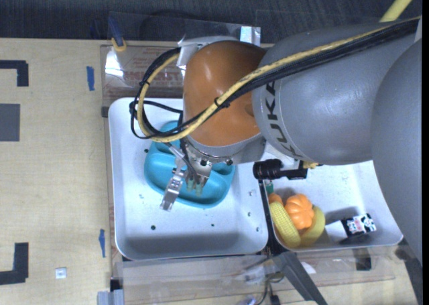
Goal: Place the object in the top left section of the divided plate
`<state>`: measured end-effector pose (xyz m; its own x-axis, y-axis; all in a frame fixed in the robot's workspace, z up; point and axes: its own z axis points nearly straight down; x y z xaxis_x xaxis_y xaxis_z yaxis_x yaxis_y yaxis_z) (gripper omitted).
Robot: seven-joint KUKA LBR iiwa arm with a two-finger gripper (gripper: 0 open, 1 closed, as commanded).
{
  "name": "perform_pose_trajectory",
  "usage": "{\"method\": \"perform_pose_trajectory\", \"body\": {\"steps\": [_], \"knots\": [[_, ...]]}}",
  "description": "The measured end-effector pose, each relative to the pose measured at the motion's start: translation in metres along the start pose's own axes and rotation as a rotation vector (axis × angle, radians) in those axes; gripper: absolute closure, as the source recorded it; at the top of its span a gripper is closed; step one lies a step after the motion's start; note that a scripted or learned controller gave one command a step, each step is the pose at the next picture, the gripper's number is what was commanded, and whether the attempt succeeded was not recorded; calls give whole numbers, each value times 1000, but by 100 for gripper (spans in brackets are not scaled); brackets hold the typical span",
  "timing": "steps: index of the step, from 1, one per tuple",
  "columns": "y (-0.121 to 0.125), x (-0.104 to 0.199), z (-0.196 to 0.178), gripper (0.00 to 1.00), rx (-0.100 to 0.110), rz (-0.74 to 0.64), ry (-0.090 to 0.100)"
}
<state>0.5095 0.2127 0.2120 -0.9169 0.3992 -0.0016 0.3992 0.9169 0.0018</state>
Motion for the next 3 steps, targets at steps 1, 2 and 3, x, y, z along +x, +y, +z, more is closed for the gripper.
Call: {"method": "perform_pose_trajectory", "body": {"steps": [1, 2, 3], "knots": [[-1, 20, 120, 0, -11, 76, -12], [2, 21, 110, 100, -14, 74, -9], [6, 29, 116, 100, -21, 503, -7]]}}
